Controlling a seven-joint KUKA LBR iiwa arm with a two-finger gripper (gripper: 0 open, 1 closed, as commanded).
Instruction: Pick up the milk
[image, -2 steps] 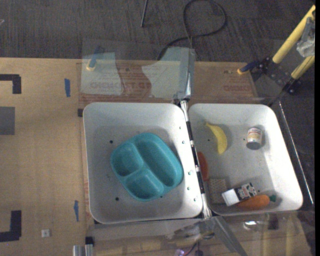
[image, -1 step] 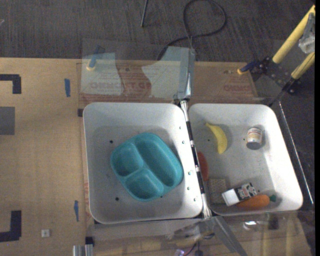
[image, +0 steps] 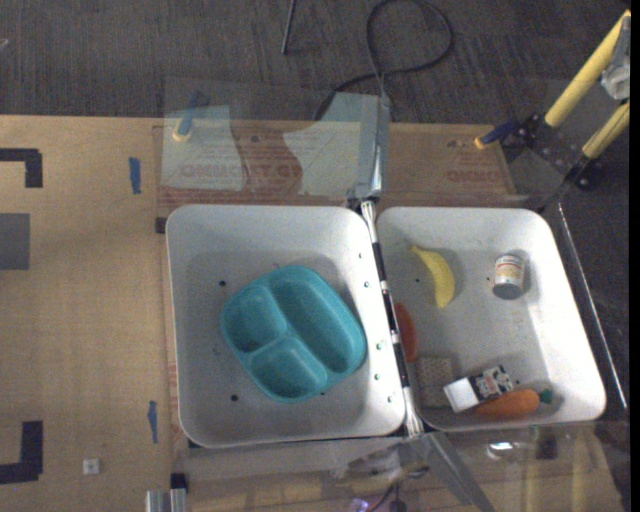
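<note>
The milk (image: 478, 387) is a small carton with a white end and a black-and-white printed side. It lies on its side near the front edge of the right bin (image: 560, 330). An orange carrot (image: 510, 402) lies right against its front side, and a brownish square pad (image: 433, 374) sits just to its left.
In the right bin, a yellow banana (image: 437, 275) and a small can (image: 509, 275) stand toward the back, and a red item (image: 405, 332) rests along the left wall. The left bin (image: 200, 250) holds a teal divided plate (image: 292, 330). Yellow-handled clamps (image: 585, 75) stand at the far right corner.
</note>
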